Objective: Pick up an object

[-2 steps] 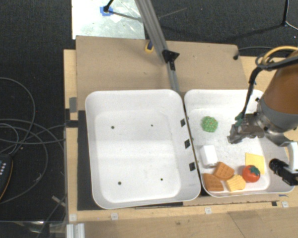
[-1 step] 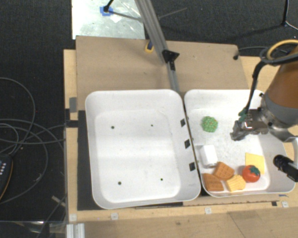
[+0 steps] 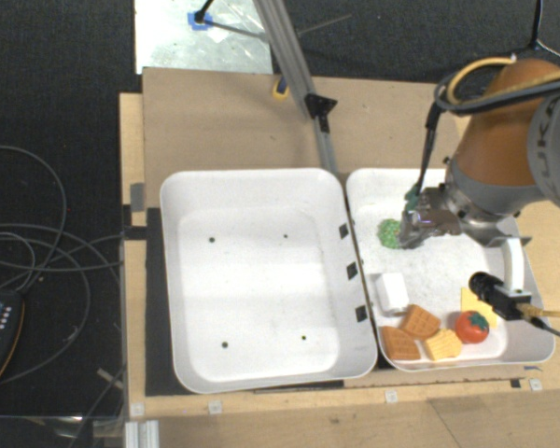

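Right bin [image 3: 532, 348]: tool [image 3: 413, 234] is seen low at 10 o'clock, touching a green object [image 3: 389, 232]; its opening cannot be told. A white block [image 3: 391, 292], two waffles [image 3: 411, 332], a tomato [image 3: 472, 326] and yellow pieces [image 3: 444, 345] are grouped at 6 o'clock. Left bin [image 3: 261, 278] adjoins at 9 o'clock.

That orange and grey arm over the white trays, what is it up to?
The arm's gripper is down in the right bin, right beside a small green object, apparently trying to pick it up. Whether it has hold of it can't be seen. A white block, some orange pieces and a red tomato-like toy lie at the bin's near end.
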`<state>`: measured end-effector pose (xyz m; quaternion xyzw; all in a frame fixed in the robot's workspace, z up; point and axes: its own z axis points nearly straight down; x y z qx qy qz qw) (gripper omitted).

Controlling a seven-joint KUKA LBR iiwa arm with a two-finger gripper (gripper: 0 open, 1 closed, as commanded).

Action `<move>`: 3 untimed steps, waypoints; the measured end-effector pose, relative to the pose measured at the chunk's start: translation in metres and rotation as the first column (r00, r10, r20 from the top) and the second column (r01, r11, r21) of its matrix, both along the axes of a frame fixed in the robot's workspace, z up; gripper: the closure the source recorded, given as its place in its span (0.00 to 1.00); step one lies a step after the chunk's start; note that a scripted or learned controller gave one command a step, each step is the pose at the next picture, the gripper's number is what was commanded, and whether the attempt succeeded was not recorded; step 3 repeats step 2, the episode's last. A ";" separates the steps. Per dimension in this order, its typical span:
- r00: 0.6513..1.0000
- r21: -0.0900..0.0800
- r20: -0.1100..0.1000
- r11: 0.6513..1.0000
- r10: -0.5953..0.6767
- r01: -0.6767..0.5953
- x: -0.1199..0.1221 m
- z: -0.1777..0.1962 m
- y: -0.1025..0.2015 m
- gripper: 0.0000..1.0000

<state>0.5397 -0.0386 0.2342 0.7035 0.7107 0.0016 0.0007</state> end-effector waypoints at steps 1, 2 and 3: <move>1.000 0.000 0.001 1.000 0.001 -0.001 0.028 0.010 0.047 1.00; 1.000 0.001 0.001 1.000 0.001 -0.001 0.054 0.018 0.096 1.00; 1.000 0.001 0.001 1.000 0.001 -0.001 0.054 0.018 0.096 1.00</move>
